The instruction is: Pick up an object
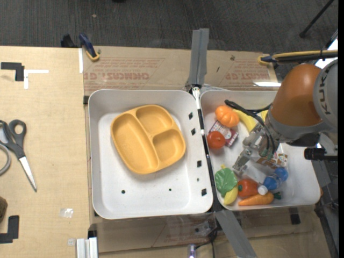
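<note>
My gripper [245, 156] hangs low over the middle of the right bin [301, 195], its metal fingers pointing down-left and spread apart with nothing between them. Toy food lies around it: an orange fruit [227, 116] and a yellow banana [245, 120] at the back, a red tomato [216, 139] on a red-and-white packet [228, 134] to the left. At the front lie a green vegetable [225, 179], a red pepper [248, 187], a carrot [257, 199] and a blue bottle [273, 180]. The arm hides part of the bin's right side.
The left bin [107, 192] holds a yellow divided plate [148, 138]. A grey divider [199, 58] runs between the bins at the back. Scissors [19, 149] lie on the wooden bench at far left.
</note>
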You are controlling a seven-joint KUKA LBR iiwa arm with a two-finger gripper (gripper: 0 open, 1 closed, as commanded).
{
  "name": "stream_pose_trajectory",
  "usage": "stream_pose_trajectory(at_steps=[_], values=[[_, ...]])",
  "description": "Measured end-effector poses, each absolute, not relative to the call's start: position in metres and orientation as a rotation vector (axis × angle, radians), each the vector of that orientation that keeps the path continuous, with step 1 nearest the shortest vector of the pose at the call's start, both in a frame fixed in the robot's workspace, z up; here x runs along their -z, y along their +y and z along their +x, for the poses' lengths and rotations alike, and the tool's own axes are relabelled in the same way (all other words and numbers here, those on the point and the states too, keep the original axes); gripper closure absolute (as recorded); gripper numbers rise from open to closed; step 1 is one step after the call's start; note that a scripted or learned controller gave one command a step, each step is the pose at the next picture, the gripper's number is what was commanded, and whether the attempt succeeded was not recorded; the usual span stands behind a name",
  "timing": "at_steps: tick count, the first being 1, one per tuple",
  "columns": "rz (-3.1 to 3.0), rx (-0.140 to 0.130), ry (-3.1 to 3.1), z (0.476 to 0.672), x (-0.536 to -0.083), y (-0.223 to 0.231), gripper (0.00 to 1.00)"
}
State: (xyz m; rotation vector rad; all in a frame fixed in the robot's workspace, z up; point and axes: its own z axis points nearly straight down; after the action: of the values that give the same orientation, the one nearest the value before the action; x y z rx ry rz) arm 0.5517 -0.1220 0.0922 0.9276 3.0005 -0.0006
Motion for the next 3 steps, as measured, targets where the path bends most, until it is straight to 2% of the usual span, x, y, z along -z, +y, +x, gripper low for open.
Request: stream_pose_trajectory(at_steps=[1,2,3], values=[[1.004,0.003,2.972,0.621,-0.093,-0.109,0.0],[1.182,0.005,2.921,0.639,-0.093,-0.118,0.0],[1.574,0.034,2.735,0.648,-0.092,-0.113,0.0]])
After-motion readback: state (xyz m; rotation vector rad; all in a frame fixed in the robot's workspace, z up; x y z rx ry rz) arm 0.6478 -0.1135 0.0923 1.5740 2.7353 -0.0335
